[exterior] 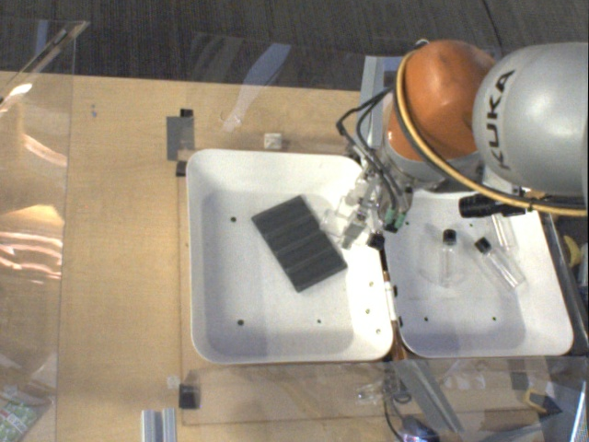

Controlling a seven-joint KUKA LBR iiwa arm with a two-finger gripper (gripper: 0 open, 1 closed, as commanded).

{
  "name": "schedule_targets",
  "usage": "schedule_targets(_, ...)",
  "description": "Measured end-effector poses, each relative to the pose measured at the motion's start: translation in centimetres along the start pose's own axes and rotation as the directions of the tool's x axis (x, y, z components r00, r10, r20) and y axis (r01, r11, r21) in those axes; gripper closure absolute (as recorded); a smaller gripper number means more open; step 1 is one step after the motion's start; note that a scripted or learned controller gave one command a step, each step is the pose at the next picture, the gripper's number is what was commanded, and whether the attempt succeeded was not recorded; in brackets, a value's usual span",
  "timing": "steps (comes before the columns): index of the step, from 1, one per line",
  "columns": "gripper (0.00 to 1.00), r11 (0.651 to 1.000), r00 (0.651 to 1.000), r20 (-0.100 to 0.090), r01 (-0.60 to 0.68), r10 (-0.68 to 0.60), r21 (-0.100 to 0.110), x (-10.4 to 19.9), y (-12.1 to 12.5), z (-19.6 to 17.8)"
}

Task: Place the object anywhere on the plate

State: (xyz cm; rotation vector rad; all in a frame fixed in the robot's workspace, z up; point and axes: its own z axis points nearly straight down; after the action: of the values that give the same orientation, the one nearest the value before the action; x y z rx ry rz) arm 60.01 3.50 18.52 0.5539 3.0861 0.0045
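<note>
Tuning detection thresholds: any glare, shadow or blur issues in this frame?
Camera view: bright glare streaks on the clear sheet at left; soft shadows along the left bin inner walls; the dark ridged plate is sharp, high contrast; clear tubes in the right bin nearly vanish against white; the gripper looks blurry.

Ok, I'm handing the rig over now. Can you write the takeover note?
Tool: at the left bin's right edge, just right of the dark ribbed plate; grip state unclear.
Plate: lies flat and tilted in the left bin, nothing visible on it.
Right bin: clear tubes with dark caps lie loose.
Done: nothing placed yet.
Left: get an object onto the plate.
</note>
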Motion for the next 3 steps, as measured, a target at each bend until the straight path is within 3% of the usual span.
schedule_targets(1,1.00,0.999,0.999,0.002,-0.039,0.039,0.000,-2.3,-3.6,-1.7)
schedule_targets(2,1.00,1.000,1.000,0.003,0.006,-0.006,-0.001,-5.7,-2.6,-2.4)
schedule_targets(3,1.00,1.000,1.000,0.003,-0.017,0.017,-0.001,-5.8,-1.8,-6.9)
